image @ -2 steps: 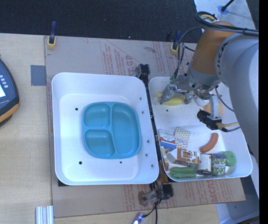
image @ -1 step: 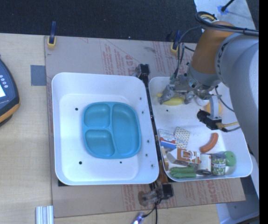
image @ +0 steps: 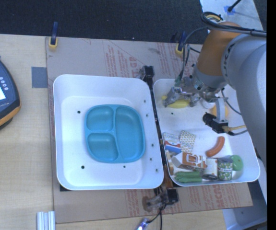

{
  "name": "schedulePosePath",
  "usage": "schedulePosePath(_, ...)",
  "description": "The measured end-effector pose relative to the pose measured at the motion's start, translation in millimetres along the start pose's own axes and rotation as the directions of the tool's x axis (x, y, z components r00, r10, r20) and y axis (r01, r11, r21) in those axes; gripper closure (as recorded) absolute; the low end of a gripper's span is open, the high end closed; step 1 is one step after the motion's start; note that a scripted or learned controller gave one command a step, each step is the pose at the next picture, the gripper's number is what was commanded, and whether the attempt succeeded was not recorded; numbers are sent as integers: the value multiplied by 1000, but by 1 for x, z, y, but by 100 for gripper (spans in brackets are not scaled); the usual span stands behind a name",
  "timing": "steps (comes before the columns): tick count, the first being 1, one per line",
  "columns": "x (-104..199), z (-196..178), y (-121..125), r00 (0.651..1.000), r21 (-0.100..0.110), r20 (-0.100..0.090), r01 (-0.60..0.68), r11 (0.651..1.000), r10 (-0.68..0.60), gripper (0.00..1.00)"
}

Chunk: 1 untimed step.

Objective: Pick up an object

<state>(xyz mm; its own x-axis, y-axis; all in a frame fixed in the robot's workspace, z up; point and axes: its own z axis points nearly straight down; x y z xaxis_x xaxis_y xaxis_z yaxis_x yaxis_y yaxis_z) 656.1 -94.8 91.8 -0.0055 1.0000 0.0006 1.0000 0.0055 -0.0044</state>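
Wooden bench (image: pixel 18 166); brown cardboard sheet (image: pixel 104 56); dark floor (image: pixel 104 6) beyond; even light.

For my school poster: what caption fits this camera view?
Robot arm reaching over a banana in the right bin, blue plate beside.

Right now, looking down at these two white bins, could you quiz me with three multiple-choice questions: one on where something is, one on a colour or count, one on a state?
1. Where does the blue divided plate lie?
A. in the left bin
B. in the right bin
C. on the bare bench

2. How many compartments does that plate have?
A. two
B. three
C. five

3. Where is the arm's pincer now?
A. raised above the left bin
B. low at the far end of the right bin, by a yellow object
C. off the bench by the handheld screen

Answers: 1 A, the plate sits mid left bin. 2 B, two small sections and one long one show. 3 B, the pincer hangs right at the yellow object.
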Motion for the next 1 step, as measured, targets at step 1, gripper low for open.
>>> schedulePosePath(1, 2, 0, 0, 1000, 0, 0, -1, 1000, 1, 0)
